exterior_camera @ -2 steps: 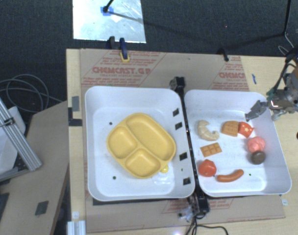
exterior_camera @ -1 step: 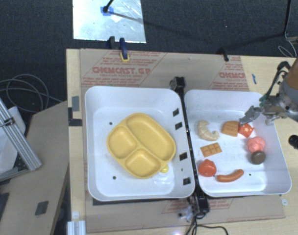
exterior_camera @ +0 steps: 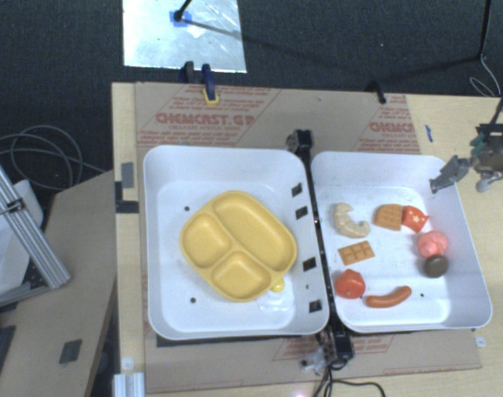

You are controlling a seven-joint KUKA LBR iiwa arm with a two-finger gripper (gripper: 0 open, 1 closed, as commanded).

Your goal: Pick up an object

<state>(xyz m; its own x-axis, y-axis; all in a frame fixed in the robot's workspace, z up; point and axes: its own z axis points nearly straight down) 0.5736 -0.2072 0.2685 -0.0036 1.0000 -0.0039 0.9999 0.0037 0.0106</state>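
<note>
The right bin (exterior_camera: 458, 304) holds several toy foods: a cream croissant-shaped piece (exterior_camera: 349, 219), an orange waffle (exterior_camera: 388, 217) touching a red piece (exterior_camera: 414, 218), a pink item (exterior_camera: 433, 243) above a brown ball (exterior_camera: 435, 265), a tan cracker (exterior_camera: 356, 252), a red tomato (exterior_camera: 349, 284) and an orange sausage (exterior_camera: 388, 297). My gripper (exterior_camera: 467, 179) hangs over the bin's upper right rim, above and to the right of the red piece. It is open, with nothing between its fingers.
A yellow divided plate (exterior_camera: 237, 243) lies in the left bin (exterior_camera: 165, 304). Black clips (exterior_camera: 301, 143) sit along the seam between the bins. A shiny sheet (exterior_camera: 184, 23) lies beyond the bench, and cables trail at the left.
</note>
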